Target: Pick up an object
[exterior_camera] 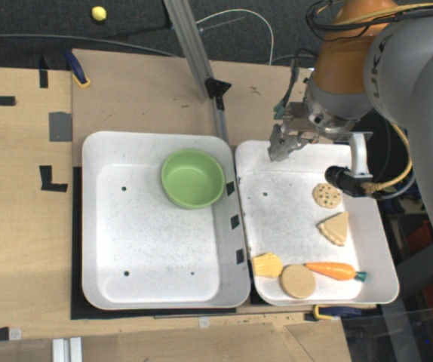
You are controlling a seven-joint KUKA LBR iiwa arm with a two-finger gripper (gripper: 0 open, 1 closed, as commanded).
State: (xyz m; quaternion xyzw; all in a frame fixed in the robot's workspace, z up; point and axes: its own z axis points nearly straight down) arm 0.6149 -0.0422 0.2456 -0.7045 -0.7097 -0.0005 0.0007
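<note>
A round tan cookie (298, 281), a yellow piece (267, 265) and an orange carrot (334, 271) lie low in the right bin (277, 202), while the gripper (282, 148) hovers at its top edge, grasping nothing I can see.

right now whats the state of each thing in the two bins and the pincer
green bowl: upright in left bin, nothing visible inside
round cookie: lying flat in right bin
wedge piece: lying flat, right bin
carrot: on its side, near front edge
tan disc: flat, beside the carrot
yellow piece: flat, front left corner of right bin
pincer: over right bin's back left corner, holding nothing visible
</note>
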